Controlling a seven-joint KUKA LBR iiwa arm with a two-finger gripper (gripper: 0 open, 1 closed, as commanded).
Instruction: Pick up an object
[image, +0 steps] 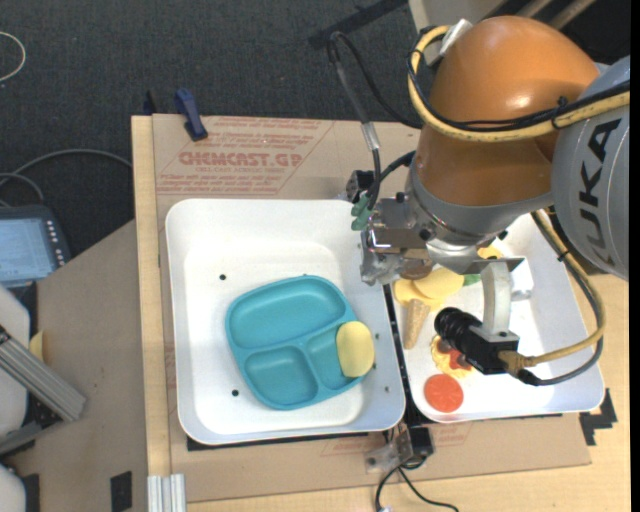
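At the inner edge of the right bin (572, 392), close to the wall it shares with the left bin (200, 240), the gripper (398, 262) sits low beneath the arm's wrist. The wrist hides its tips, so whether it is spread or closed cannot be told, and no item is seen held. Candidate objects for the pick lie in both bins on the table (250, 155). Risk 1: the gripper stands so near the shared wall that a descent could strike the rim or close on nothing. Risk 2: the nearest items, the pale yellow pieces (437, 287) and the cone-shaped piece (413, 322), lie touching or overlapping just beside the gripper, so a closure could catch 2 at once or push 1 aside. Risk 3: these pieces look smooth and rounded, so a partial grip would probably slip on lift. Contents, right bin: the pale yellow pieces, the cone-shaped piece, 1 orange-red round item (444, 393) near the front rim, and a red and yellow item (441, 352), partly covered and not identifiable. Contents, left bin: 1 teal divided plate (285, 340) with 3 compartments, lying flat, and 1 yellow oval piece (354, 349) resting on the plate's right edge, toward the shared wall
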